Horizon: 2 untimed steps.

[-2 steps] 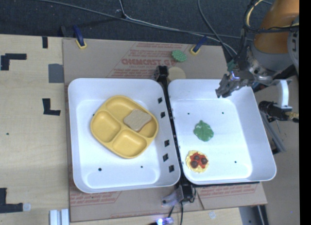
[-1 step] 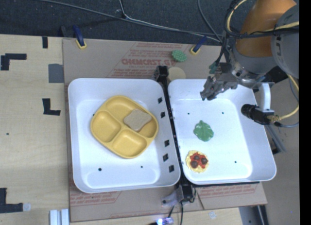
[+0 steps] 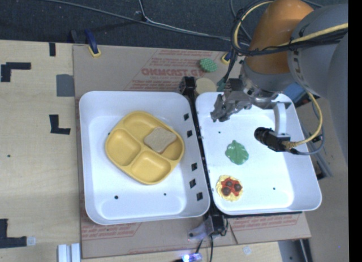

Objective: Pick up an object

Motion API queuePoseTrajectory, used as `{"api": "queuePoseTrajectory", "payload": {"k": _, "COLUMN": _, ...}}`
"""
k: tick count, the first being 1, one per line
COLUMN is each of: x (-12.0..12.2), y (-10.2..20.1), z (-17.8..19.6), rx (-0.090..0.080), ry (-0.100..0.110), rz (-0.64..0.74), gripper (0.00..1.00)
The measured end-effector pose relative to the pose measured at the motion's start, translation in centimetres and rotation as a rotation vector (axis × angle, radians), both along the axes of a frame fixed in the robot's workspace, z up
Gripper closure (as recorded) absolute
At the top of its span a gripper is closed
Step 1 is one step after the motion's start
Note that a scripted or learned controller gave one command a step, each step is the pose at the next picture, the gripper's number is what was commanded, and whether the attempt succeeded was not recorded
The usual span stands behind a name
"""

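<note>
Left bin [image 3: 90, 159]: a shallow white tray holding a yellow divided plate [image 3: 144, 147], set at a slant near the bin's middle. A slice of brown bread [image 3: 160, 139] lies on the plate, in its upper right compartment, partly over the dividing ridge.

Between the bins: a row of black clips [image 3: 190, 133] runs along the shared edge.

Right bin [image 3: 300, 193]: two loose items lie on its floor. A green leafy toy piece [image 3: 237, 152] sits near the centre. Below it and slightly to the left, close to the front rim, rests a small round toy pizza [image 3: 229, 187], yellow with red and dark toppings. The two are near each other but apart.

Gripper [image 3: 219, 114]: positioned over the upper left part of the right bin, above and to the left of the green piece and clear of it. Whether its jaws are parted or closed cannot be told from this angle; no item is seen between them.

Behind the bins, a small green object [image 3: 207, 64] lies on the cardboard [image 3: 141, 65].
</note>
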<state>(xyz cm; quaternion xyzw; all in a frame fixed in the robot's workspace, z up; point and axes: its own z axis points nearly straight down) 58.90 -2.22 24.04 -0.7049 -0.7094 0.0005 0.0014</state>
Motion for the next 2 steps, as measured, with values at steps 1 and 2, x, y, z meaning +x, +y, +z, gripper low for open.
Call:
{"api": "queuePoseTrajectory", "payload": {"k": 1, "x": 0.5, "y": 5.4, "z": 0.5, "rx": 0.000, "ry": -0.002, "rz": 0.001, "gripper": 1.00}}
{"api": "queuePoseTrajectory", "payload": {"k": 2, "x": 0.3, "y": 9.9, "z": 0.3, "rx": -0.001, "ry": -0.001, "rz": 0.000, "gripper": 1.00}}
